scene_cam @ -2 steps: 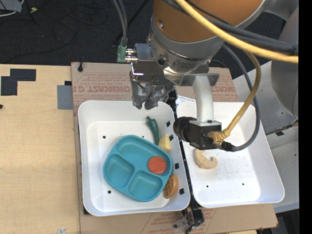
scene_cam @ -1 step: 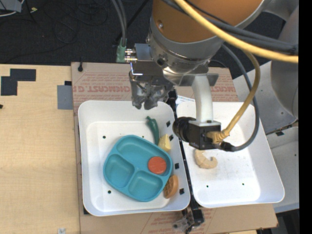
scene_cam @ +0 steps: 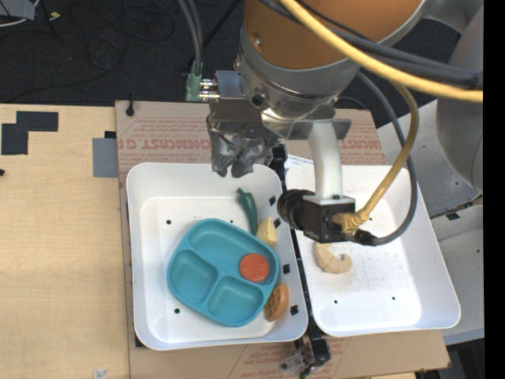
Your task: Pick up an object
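Nearest to us is the arm (scene_cam: 316,30), whose wide orange band covers the top of the view. Below it the gripper (scene_cam: 239,158) hangs over the far rim of the left bin (scene_cam: 139,235). We cannot tell if it is spread or closed, and we see nothing held in it.

The thing closest to it is a small green piece (scene_cam: 248,205), which looks like a toy pepper. It lies in the left bin, just beside the wall between the bins. We judge it to be light, stiff and rather smooth, so it may slip. We think the best hold is across its narrow middle.

That wall stands close on one side. A yellow piece (scene_cam: 267,231) lies just below, touching the blue tray (scene_cam: 207,279), so there is little room. On the tray sits an orange disc (scene_cam: 254,268), and a brown piece (scene_cam: 276,302) leans at its edge. In the right bin (scene_cam: 430,290) a pale curved piece (scene_cam: 333,260) lies more freely.
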